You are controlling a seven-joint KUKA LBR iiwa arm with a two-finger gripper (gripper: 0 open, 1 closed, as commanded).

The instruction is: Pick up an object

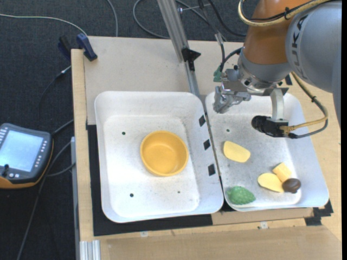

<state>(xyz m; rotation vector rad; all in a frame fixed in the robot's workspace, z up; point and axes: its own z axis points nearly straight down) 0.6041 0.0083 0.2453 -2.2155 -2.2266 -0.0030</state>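
Note:
In the left bin [108, 112] stands a yellow bowl [164, 153], upright near the middle. The right bin [312, 145] holds a pale yellow flat piece [236, 151], a green lumpy item [240, 195] at its front edge, a yellow wedge [269, 182], a small yellow cylinder [281, 171] and a brown round item [291, 185] together at the front right. My gripper [222, 104] hangs over the far left part of the right bin, well above and behind the pale yellow piece. No object shows between its fingers.
A slanted metal post [176, 26] rises behind the bins. A black camera unit [269, 125] with a cable hangs off the wrist over the right bin. A teach pendant [21, 153] lies at the far left, and a blue clamp [85, 46] sits on the bench's back left corner.

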